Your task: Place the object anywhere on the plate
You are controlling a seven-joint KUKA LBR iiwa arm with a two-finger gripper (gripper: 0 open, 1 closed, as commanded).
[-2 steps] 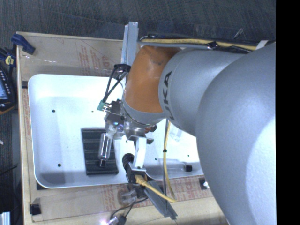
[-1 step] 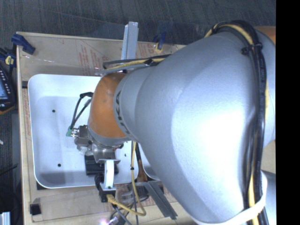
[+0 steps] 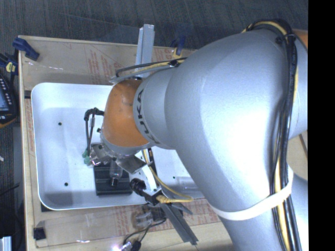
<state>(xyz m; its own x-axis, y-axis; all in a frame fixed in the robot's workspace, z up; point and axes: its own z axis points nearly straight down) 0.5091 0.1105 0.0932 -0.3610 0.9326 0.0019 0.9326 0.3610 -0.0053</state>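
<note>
From above we look down on the KUKA arm (image 3: 225,119), grey w/ its orange band (image 3: 121,114), reaching in from the right and covering most of the bench (image 3: 78,51). Its wrist hangs over the left white bin (image 3: 52,140), low toward the bin's near-right part. The gripper (image 3: 112,174) sits under the wrist, right over a dark, flat rectangular block (image 3: 104,184) that lies on the bin floor near the bin's front wall; we can't tell whether the two touch, nor what the block is. A small green bit (image 3: 85,156) shows just left of the wrist hardware. A black cable (image 3: 90,122) loops beside the orange band, and yellow cables (image 3: 157,184) run down along the arm toward the bench's front edge. Blue clamps (image 3: 25,47) sit at the bench's far-left corner. Which item is the task's object, and where the plate lies, we can't tell from this angle.
</note>
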